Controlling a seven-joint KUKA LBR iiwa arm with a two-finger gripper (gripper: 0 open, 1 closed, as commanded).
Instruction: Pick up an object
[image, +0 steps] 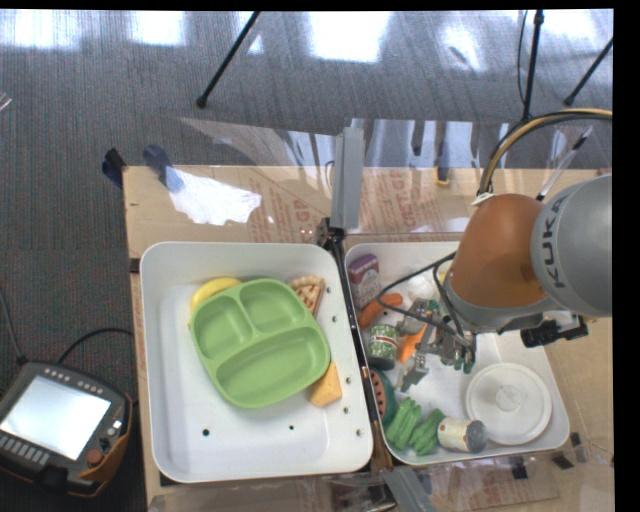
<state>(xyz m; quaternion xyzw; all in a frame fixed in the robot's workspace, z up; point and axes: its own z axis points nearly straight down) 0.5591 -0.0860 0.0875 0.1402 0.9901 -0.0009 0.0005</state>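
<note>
The arm reaches in from the right and hangs its gripper (432, 358) low over the crowded right bin (556, 420), just beside a small can (383, 341), likely hunting a pick there, though I cannot tell its grip.

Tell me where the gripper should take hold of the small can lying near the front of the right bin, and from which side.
Probably across its round body, coming straight down from above. The can lies on its side between the green pieces and the white lid, so its curved wall faces up. Closing the fingers across that wall, clear of both neighbours, looks safest, though it may roll.
</note>
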